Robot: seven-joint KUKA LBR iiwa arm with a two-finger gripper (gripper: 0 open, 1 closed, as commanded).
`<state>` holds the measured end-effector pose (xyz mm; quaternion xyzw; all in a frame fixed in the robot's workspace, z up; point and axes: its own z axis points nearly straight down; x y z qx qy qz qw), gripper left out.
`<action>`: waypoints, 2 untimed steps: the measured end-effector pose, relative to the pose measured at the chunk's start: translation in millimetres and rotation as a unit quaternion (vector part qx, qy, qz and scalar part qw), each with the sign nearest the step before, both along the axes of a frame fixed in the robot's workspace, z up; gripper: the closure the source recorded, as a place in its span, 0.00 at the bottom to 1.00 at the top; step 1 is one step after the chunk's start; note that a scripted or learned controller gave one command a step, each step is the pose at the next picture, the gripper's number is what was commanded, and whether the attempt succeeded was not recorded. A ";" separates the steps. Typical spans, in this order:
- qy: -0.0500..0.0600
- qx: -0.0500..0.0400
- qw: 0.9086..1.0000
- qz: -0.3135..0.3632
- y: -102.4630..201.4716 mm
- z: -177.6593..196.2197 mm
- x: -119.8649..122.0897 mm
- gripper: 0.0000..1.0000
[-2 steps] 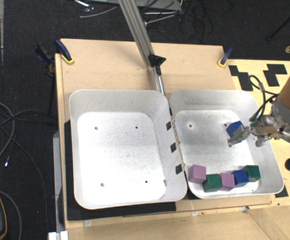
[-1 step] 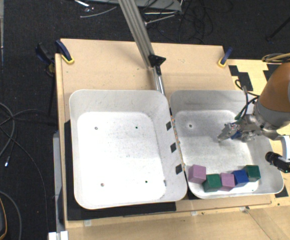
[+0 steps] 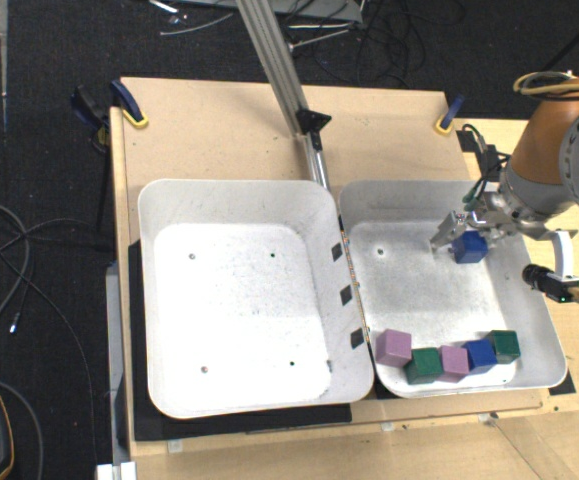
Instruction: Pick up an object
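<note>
Two shallow white bins sit side by side on a pale wooden bench [image 3: 269,118], touching along their inner edges. The left bin [image 3: 159,268] is the broader of the pair; the right bin [image 3: 409,203] carries all the blocks. A grey metal pole [image 3: 274,53] slants down from the top of the view and ends near the far point where the bins meet.

From the right reaches the grey arm [image 3: 559,158] with its orange band, bent over the far right part of the right bin. Its gripper [image 3: 466,230] points leftward and down, and a blue block [image 3: 469,247] sits between the fingers (the pale fingertips show on either side of it), so the fingers look closed on the block, above the bin floor in its upper right area.

Along the near edge of the right bin lies a row of five small blocks, packed close together: a purple block [image 3: 394,347] at the left, then a dark green block [image 3: 425,365], a second purple block [image 3: 454,361], a second blue block [image 3: 481,353], and a green block [image 3: 505,345] at the right end
</note>
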<state>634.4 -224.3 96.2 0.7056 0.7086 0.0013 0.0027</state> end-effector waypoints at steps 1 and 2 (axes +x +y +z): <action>0.001 -0.001 1.000 0.000 0.0 10.2 -1.6 1.00; -0.002 0.000 1.000 0.001 82.1 3.9 -21.3 1.00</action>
